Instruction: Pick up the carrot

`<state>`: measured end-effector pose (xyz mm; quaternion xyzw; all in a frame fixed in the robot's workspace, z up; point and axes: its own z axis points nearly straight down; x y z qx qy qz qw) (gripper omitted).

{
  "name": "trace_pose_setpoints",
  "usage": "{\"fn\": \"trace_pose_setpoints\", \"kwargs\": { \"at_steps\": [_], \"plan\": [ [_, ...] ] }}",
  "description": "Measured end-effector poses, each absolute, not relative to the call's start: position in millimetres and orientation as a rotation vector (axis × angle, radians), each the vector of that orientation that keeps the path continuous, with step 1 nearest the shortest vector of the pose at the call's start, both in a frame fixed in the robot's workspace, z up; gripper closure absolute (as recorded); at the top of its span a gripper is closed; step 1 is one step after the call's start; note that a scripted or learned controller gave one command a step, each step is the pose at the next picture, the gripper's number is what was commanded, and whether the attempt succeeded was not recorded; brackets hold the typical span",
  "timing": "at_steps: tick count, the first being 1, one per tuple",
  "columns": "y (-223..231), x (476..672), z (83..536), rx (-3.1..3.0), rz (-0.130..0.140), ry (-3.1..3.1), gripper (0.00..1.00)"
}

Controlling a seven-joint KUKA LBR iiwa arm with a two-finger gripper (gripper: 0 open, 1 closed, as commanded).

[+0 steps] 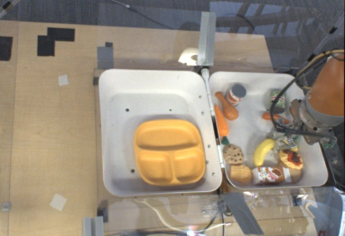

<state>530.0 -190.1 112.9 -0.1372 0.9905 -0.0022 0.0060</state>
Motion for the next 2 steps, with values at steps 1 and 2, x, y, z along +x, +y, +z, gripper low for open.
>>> {"fn": "trace_pose_setpoints", "kwargs": {
  "at_steps": [1,2],
  "plan": [
    [-205.4,523.0,108.9,-0.852,-0.010,3.010,1.00],
    [-188.3,503.1,125.3,-1.325,-0.006,2.840,1.00]
  ]
}}
